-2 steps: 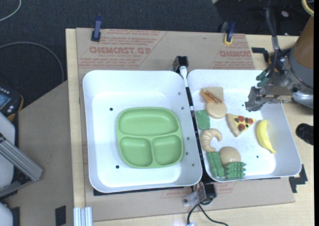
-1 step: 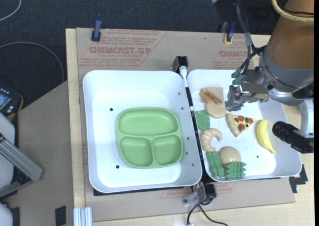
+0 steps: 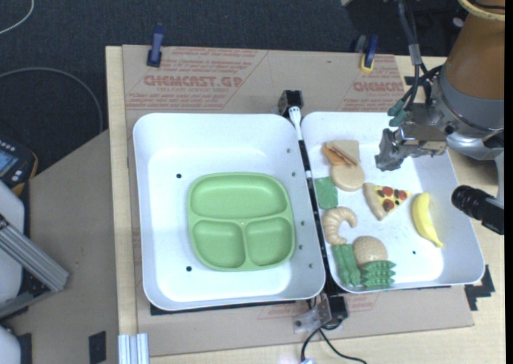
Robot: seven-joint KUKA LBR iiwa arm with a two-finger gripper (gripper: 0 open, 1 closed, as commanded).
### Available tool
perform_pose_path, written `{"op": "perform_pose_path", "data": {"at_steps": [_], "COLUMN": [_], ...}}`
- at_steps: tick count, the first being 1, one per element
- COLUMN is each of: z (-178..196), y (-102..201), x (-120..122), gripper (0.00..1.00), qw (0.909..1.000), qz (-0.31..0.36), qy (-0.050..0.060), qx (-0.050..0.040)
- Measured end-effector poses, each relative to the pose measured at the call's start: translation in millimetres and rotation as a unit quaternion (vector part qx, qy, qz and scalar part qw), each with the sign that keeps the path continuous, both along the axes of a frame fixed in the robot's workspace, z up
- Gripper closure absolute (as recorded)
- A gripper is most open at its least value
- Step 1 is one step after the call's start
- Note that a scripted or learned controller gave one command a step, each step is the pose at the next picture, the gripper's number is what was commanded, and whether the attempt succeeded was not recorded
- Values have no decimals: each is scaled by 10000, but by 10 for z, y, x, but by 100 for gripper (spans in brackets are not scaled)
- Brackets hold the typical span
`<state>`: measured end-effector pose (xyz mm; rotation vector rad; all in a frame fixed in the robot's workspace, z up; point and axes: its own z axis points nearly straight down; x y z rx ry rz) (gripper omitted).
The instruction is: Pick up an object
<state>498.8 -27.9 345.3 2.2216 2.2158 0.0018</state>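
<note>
Beside the pizza slice (image 3: 385, 199), banana (image 3: 426, 220) lengthwise near-to-far.

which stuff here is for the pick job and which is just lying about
For the job:
gripper
pizza slice
banana
croissant
sandwich
right bin

Lying about:
green divided plate
left bin
blue clamp
yellow clamp

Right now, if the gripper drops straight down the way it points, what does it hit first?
Probably bare floor of the right bin. The gripper hangs in the gap right of the sandwich, above the pizza slice. Depth is unclear from this slant; it could clip the sandwich's edge.
</note>
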Motion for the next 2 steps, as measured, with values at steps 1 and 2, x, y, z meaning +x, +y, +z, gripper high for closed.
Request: {"op": "perform_pose_path", "data": {"at_steps": [1, 2], "z": [-767, -446], "y": [788, 882], "x": [-33, -197], "gripper": [100, 100], "qw": [10000, 10000], "qz": [52, 23], "qy": [68, 0], "qx": [20, 13]}}
